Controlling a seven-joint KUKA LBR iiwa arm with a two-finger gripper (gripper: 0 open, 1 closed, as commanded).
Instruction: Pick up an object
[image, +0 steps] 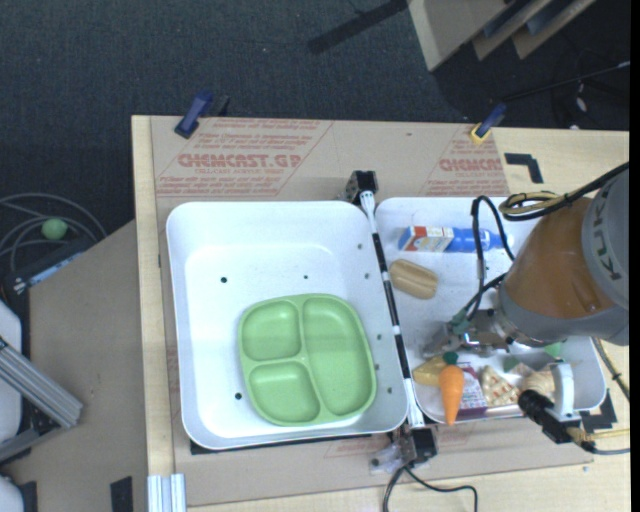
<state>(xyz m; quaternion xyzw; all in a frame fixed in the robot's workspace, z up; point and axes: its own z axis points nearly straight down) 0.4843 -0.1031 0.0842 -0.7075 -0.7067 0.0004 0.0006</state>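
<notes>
Right bin (440, 212), front corner: small toy carrot (452, 392) lying among a clutter of packets, tip pointing to the near rim. Looks light, hard plastic, smooth and tapered; likely to squirt out if pinched near the tip, so take the thick orange shoulder. Claw (470, 335) sits just above the clutter; spread or pinched, cannot tell

The bench (300, 150) was a pale wooden board with red lettering printed across its far part and a blue clamp (194, 114) at its far left corner. Around it lay a dark blue-grey carpet (150, 50), with coiled cables (30, 235) at the left. A light-coloured piece of furniture (500, 25) stood at the top right.
</notes>
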